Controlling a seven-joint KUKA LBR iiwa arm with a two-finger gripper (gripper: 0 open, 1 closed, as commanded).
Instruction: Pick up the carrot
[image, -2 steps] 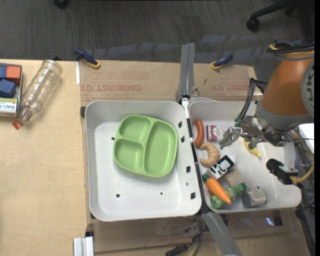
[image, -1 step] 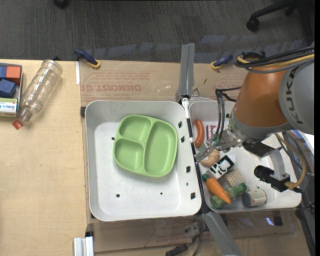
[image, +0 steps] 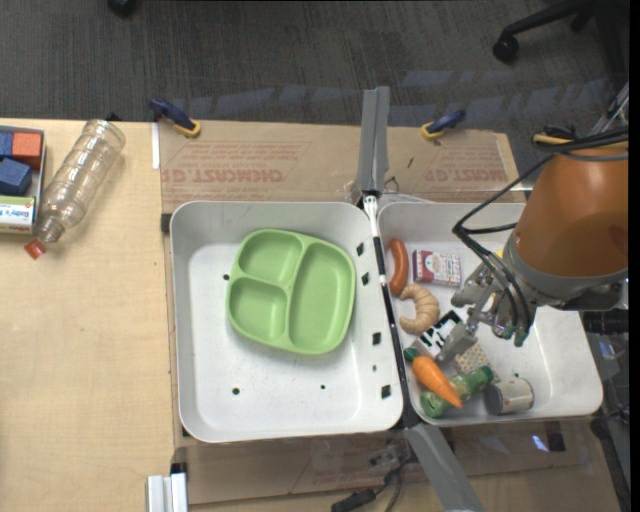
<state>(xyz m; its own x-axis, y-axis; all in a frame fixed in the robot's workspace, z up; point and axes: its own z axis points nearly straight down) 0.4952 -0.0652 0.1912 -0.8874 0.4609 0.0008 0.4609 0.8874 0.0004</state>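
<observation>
Orange carrot (image: 434, 380) lies near the front of the right bin (image: 572, 398), on a green item (image: 455, 390). Gripper (image: 462, 338) hovers just above and behind it, not touching; can't tell whether fingers are apart. Green divided plate (image: 292, 291) in left bin (image: 200, 330).

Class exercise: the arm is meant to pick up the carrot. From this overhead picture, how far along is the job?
Early stage. Done: the arm has reached into the right bin, with the gripper just above and right of the carrot. In hand: nothing visibly; the carrot lies in the bin among other items, next to a croissant. Left: closing on the carrot and lifting it.
</observation>
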